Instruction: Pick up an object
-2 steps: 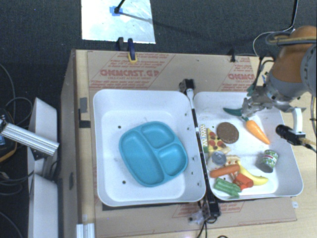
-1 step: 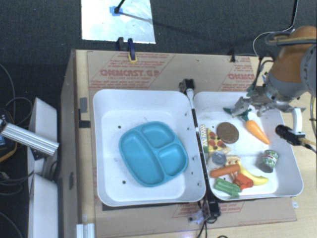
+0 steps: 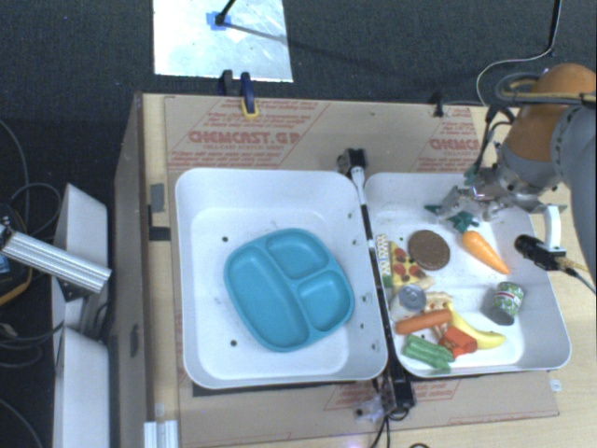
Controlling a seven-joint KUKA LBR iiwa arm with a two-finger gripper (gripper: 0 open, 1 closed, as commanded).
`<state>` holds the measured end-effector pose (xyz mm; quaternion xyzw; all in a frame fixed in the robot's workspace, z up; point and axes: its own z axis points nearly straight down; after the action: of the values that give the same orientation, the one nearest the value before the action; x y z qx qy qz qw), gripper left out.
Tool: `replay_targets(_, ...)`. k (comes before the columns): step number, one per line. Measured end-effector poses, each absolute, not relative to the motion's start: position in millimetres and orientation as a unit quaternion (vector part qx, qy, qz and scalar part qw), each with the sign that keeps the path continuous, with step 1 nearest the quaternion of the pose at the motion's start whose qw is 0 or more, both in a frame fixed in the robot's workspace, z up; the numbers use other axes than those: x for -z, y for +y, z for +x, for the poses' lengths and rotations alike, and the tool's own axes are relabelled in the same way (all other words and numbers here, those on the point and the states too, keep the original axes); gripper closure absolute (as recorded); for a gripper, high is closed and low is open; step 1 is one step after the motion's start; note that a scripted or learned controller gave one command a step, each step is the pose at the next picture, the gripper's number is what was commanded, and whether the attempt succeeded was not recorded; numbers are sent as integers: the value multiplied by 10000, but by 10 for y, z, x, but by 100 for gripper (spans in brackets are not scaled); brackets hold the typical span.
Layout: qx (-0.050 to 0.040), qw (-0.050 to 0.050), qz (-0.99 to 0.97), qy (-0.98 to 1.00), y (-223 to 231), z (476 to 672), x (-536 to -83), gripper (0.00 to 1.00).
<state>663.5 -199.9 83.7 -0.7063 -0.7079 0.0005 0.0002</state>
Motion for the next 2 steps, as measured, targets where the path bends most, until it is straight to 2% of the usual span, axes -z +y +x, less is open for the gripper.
replay_targets(1, -26, 15, -7054, -7088, -2009, 6632, -950, 100)
replay_targets(2, 12, -22, -7065, -7077, -1813, 6270, -1517, 100)
